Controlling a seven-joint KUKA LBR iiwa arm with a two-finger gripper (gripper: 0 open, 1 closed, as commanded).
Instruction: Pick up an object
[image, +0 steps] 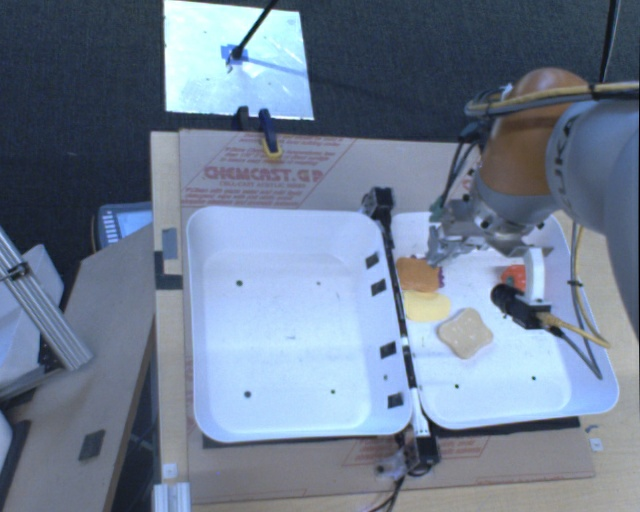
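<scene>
While I scan the overhead feed from the left, the left bin (215, 330) comes first. Its right wall meets the right bin (520, 395) along a seam lined with black clips (378, 288). Just past that seam, close to the right bin's left wall, I see a brown-orange bun-like piece (417, 274). A flat yellow piece (428, 307) touches its near edge, and a tan toast-like slice (465, 333) lies just beside the yellow one, toward the bin's middle. My gripper (437, 250) hangs low over the bin's far left part, right at the far edge of the brown-orange piece. I cannot tell whether it is open or closed, nor whether it touches anything. Further right, a small orange-red item (513, 275) sits partly hidden behind the arm's hardware.
</scene>
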